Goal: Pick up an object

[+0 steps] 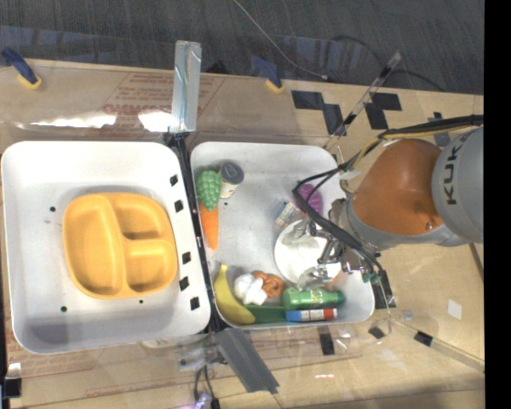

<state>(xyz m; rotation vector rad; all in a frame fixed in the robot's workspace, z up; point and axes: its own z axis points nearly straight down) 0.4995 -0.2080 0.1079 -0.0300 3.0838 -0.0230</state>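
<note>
My gripper (313,254) reaches into the right bin (264,156) from the right and hovers low over a white round dish (291,252). Just in front of it a green bottle (313,297) lies on its side, with a red and white marker (312,315) alongside. A banana (226,300) curves along the bin's front left corner next to a small white and orange toy (260,287). A toy carrot with a green leafy top (209,207) lies by the left wall. A purple item (310,201) sits behind the gripper, partly hidden by cables.
The left bin (34,169) holds a yellow divided tray (119,244). A small grey round cap (231,173) lies at the back of the right bin. Black cables (324,177) loop over the right bin's back right. The arm's orange band (396,190) overhangs the right wall.
</note>
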